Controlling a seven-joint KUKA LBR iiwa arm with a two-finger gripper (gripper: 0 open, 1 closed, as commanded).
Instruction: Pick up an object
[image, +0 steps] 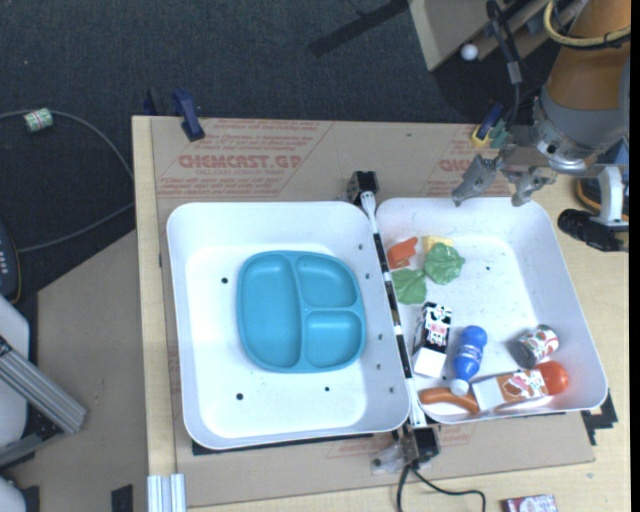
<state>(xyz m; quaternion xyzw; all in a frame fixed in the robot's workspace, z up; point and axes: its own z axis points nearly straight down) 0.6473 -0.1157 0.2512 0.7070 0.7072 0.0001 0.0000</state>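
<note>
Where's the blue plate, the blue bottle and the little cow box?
blue plate (300, 310): camera view, on its middle divider.
blue bottle (468, 350): camera view, on its body.
cow box (435, 326): camera view, on its printed front.

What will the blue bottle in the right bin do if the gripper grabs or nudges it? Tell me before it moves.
The blue bottle lies on its side, so its rounded body would probably roll if nudged. Its smooth-looking surface may slip between the fingers. It is crowded by the cow-print carton and the hot dog, so a push would likely jostle them. The gripper appears open.
</note>
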